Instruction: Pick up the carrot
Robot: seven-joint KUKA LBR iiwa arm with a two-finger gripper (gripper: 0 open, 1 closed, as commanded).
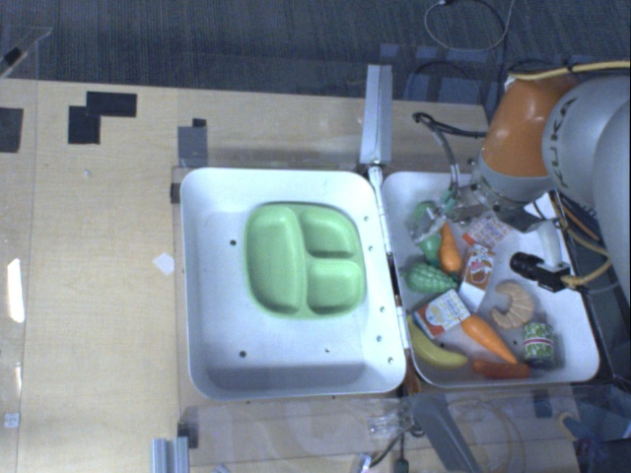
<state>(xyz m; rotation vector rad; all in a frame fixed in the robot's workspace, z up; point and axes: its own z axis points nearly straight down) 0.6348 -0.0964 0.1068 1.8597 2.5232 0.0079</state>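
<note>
Nearest, a banana (437,351) lies by one carrot (490,339) in the right bin (590,363). Another carrot (450,248) sits under the jaws (455,207), their spacing unreadable. Descend straight, straddling its narrow width, avoiding neighbouring packets.

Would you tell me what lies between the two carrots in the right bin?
In the camera view, a small white carton lies between the upper carrot and the lower carrot.

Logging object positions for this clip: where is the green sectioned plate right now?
The green sectioned plate lies in the middle of the left bin, apart from the toy food in the right bin.
</note>
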